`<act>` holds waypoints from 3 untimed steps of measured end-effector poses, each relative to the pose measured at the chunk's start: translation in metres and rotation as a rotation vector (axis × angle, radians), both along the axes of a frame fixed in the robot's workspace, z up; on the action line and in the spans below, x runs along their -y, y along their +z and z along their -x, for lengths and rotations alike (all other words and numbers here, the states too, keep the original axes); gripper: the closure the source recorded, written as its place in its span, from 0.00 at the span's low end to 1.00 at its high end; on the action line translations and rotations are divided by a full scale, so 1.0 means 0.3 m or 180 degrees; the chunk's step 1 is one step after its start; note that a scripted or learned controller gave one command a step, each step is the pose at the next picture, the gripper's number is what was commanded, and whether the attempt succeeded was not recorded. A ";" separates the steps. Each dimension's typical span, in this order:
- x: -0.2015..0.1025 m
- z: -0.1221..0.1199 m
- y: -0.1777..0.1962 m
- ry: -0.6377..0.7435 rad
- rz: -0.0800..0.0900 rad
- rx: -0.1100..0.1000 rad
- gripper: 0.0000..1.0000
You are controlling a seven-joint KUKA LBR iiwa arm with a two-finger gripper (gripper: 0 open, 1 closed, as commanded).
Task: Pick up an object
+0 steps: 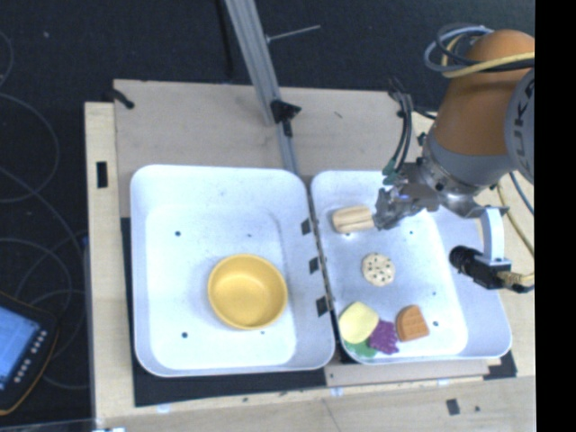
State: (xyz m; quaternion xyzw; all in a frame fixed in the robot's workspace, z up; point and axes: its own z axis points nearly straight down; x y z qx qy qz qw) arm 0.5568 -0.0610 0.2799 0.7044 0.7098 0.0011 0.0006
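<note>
The left bin [162,196] holds a yellow bowl [247,291]. The right bin [450,331] holds a tan roll [351,220], a speckled cookie [378,269], and — at its near edge — a yellow piece [357,320], a purple piece [384,337] and an orange-brown piece [411,322]. The pincer [389,212] sits low at the roll's right end — its opening cannot be told.

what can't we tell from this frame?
- Camera view: the gripper sits at the right end of the tan roll; contact is too small to judge.
- The green item is mostly covered by the yellow piece and purple piece.
- The cookie surface detail is blurred.
</note>
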 end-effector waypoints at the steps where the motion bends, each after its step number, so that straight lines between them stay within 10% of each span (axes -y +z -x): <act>1: -0.180 -0.073 -0.002 0.0000 0.0002 0.0000 1.00; 3: -0.494 -0.204 -0.033 -0.0006 0.0005 0.0000 1.00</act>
